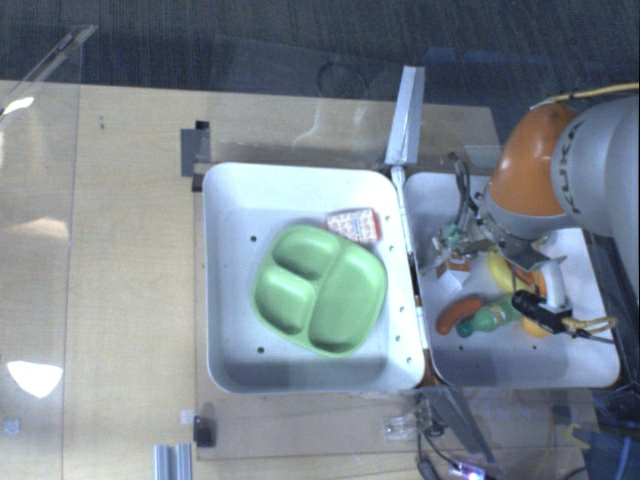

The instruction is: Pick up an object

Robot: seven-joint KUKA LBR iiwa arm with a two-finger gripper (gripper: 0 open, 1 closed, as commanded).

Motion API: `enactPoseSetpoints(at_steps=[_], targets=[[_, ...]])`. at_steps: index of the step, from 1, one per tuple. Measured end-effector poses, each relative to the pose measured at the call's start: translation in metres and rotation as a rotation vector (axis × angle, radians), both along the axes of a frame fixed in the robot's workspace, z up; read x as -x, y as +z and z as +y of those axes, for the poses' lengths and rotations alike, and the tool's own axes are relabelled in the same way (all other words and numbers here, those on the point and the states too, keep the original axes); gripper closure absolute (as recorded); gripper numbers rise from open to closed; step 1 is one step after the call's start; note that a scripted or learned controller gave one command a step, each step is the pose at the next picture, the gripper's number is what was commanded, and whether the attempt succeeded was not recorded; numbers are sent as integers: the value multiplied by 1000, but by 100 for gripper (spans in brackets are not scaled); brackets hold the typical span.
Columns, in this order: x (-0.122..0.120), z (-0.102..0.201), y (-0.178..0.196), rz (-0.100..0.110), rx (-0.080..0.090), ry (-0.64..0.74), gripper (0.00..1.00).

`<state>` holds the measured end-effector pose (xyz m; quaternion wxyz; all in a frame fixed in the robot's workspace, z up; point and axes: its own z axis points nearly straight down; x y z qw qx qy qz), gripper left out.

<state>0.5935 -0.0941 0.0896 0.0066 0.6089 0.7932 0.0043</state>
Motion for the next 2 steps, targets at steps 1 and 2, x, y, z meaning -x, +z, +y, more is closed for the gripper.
enactPoseSetpoints(at_steps=[1,2], targets=[[-3,1,13,-9,-1,1,100],[6,46,135,7,-2,7,100]])
